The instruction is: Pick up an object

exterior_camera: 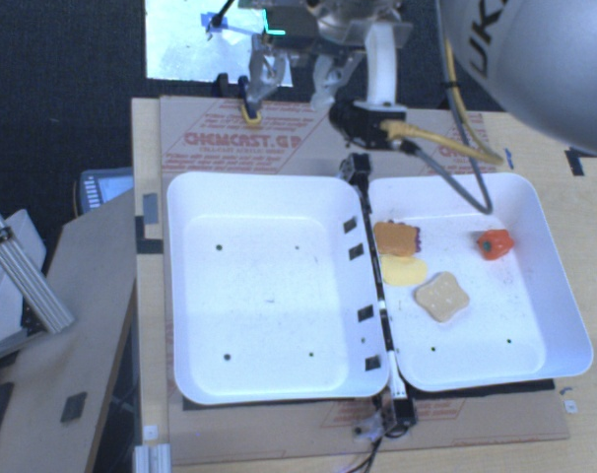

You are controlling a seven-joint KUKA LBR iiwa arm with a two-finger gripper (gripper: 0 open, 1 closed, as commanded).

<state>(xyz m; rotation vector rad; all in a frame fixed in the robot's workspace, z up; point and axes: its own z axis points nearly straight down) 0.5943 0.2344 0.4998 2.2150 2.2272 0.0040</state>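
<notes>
Four items lie in the right bin [550, 294]: an orange waffle [396, 238] and a yellow slice [404, 271] by its left wall, a tan toast [441, 297] just beside them, and a red piece [494, 244] nearer the right wall. Over the counter's [279, 136] far edge, the claw [289, 79] hangs with fingers [260, 79] apart, holding nothing. Beside it, the left bin [180, 264].

We see four items in the right bin [535, 264], near its left wall; left bin [180, 294] beside it; gripper [289, 82] behind both bins.
</notes>
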